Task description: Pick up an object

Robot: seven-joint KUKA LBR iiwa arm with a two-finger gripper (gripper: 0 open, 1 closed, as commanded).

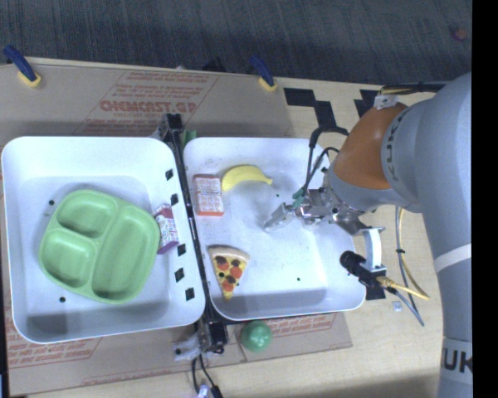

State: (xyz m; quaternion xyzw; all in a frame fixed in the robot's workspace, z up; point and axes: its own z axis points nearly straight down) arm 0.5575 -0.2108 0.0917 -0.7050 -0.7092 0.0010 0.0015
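Three small toys lie in the right bin [315, 301]: banana [246, 176] nearest the gripper [278, 218], to its upper left; it looks light, stiff, smooth, best pinched across its middle. Fingers seem spread apart, grasping nothing.

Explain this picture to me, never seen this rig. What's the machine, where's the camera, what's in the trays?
There is one picture, taken by a fixed camera above the bench, looking down at a slant. The grey machine with the orange band is a robot arm reaching in from the right. Its pincer hangs over the right bin with nothing between its fingers that I can see.

The right bin holds a toy banana, a small orange-and-white packet and a toy pizza slice. The left bin holds a green divided plate and a small purple-and-white wrapper against the divider. A green ball sits outside the bins, on the cardboard at the near edge.
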